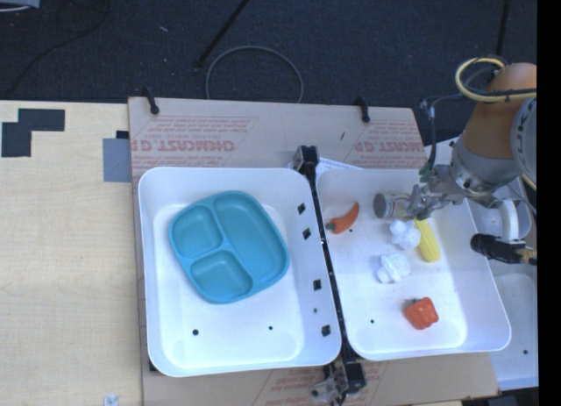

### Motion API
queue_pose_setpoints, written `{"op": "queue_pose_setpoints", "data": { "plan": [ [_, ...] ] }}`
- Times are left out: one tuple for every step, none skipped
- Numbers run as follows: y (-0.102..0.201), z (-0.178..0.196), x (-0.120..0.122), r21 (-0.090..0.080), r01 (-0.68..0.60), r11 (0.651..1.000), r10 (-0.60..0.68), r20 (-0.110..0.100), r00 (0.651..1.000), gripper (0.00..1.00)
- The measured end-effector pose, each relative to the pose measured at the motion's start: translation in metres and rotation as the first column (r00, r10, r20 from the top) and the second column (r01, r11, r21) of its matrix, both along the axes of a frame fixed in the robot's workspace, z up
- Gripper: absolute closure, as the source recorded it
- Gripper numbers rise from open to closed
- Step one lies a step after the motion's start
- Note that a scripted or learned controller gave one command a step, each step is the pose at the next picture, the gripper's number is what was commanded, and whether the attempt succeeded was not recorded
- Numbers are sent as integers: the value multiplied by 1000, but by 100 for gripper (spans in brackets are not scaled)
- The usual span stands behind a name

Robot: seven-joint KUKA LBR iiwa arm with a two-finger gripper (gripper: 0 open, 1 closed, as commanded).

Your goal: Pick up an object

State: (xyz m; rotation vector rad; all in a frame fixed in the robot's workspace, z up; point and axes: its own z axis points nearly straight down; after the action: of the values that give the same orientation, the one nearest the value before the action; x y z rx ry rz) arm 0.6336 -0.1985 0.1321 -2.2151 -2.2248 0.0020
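Note:
In the right bin (pixel 478 325) lie an orange chili-shaped toy (pixel 345 217), a yellow corn cob (pixel 428 240), two white crumpled pieces (pixel 404 234) (pixel 394 267) and a red-orange pepper (pixel 422 312). My gripper (pixel 419 207) hangs low over the bin's far right part, just above the upper white piece and the top end of the corn. Nothing shows between its fingers from this angle.
The left bin (pixel 158 308) bears a blue three-compartment plate (pixel 228 245). A black divider (pixel 321 264) runs between the two bins. The arm comes in from the right over the right bin's far corner. Cardboard lies beneath both bins.

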Motion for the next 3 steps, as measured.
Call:
{"op": "queue_pose_setpoints", "data": {
  "plan": [
    [9,50,0,-1,2,1000,-2,5,1000,100],
    [14,112,2,-2,2,1000,-2,7,1000,100],
    [14,111,2,-1,1,1000,-1,2,1000,100]
  ]
}}
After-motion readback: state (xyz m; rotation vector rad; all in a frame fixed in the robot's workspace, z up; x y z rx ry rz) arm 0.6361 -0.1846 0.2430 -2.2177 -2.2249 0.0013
